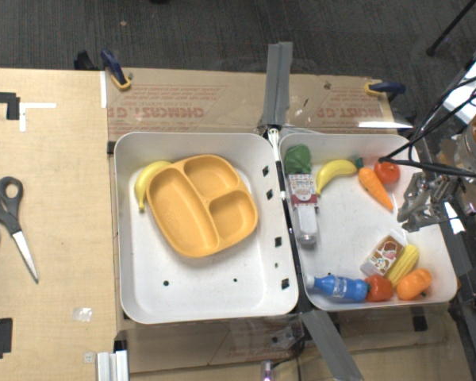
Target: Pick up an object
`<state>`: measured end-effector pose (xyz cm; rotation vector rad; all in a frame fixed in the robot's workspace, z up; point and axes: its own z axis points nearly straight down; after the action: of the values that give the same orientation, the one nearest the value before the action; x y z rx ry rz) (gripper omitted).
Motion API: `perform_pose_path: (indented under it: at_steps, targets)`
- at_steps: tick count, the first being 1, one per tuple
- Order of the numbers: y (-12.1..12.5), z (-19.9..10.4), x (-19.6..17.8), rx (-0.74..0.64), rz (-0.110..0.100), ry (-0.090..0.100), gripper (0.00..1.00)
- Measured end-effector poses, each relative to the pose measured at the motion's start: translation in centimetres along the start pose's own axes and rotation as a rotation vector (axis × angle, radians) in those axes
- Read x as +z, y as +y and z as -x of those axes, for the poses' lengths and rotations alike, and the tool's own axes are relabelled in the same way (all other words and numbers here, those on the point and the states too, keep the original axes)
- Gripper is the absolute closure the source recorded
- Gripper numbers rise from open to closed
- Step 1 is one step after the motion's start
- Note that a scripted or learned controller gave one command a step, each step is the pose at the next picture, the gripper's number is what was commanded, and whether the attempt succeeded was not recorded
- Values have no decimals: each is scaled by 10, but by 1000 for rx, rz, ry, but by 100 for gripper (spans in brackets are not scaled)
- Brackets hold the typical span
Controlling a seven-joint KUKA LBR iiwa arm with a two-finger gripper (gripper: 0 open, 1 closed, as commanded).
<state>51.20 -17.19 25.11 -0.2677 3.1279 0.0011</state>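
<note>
1. We see the gripper [419, 203] over the right edge of the right bin [345, 236]; we cannot tell whether it is spread or pressed together, and nothing shows between its tips.
2. The middle of that bin's floor is bare, giving open room between the left-hand things and the right-hand ones.
3. The carrot [375, 188] lies just left of the gripper, its long axis running from far-left to near-right, with a tomato [386, 171] touching it on the far side.
4. A banana [335, 171] curves along the far wall; a clear bottle [304, 207] lies lengthwise by the left wall.
5. Along the near wall lie a blue bottle [338, 288], a small box [384, 254], corn [404, 263] and an orange [413, 283], crowded together.
6. The left bin [143, 284] holds a yellow plate [201, 205].
</note>
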Motion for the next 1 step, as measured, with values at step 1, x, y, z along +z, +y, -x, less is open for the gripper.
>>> perform_pose_path:
  at_steps: [1]
  targets:
    - [-21,5,136,-177,-11,-20,100]
